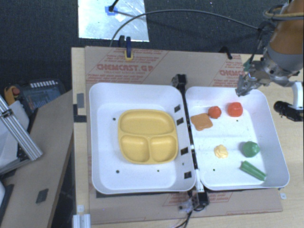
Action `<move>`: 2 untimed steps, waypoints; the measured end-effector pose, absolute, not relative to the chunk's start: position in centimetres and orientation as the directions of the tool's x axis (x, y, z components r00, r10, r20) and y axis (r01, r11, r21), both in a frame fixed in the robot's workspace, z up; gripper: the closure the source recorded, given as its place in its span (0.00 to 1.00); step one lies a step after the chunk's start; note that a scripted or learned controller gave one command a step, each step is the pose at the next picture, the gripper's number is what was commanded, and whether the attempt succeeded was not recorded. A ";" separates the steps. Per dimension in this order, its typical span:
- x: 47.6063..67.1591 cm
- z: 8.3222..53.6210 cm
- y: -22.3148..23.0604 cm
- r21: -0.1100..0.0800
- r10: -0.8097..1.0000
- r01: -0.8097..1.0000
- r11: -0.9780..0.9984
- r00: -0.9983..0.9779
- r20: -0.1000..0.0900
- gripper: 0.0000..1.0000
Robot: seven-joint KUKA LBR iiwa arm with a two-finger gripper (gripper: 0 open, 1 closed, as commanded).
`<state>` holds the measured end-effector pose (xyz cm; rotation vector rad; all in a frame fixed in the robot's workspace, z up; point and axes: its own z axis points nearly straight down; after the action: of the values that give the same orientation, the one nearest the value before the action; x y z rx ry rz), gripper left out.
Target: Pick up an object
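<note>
Gripper (242,90) over the right bin's (278,141) far rim, nothing visibly held.
I can't tell the finger gap from here. Right bin: two red pieces (234,109), orange slab (202,121), yellow lump (220,151), green ball (250,148), green stick (252,170). Left bin: yellow tray (147,136).

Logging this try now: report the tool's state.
Tool: cannot be told from this view; it hangs over the far edge of the right bin, with nothing seen in it.
</note>
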<state>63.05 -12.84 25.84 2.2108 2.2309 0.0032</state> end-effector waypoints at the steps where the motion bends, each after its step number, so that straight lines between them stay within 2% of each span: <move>1: 62.1 24.5 -7.9 0.000 1.000 1.000 0.009 -0.009 0.002 1.00; 2: 62.6 24.1 -3.0 0.002 1.000 1.000 0.009 -0.009 0.001 1.00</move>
<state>62.55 -3.00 24.13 2.2110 2.2315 0.0035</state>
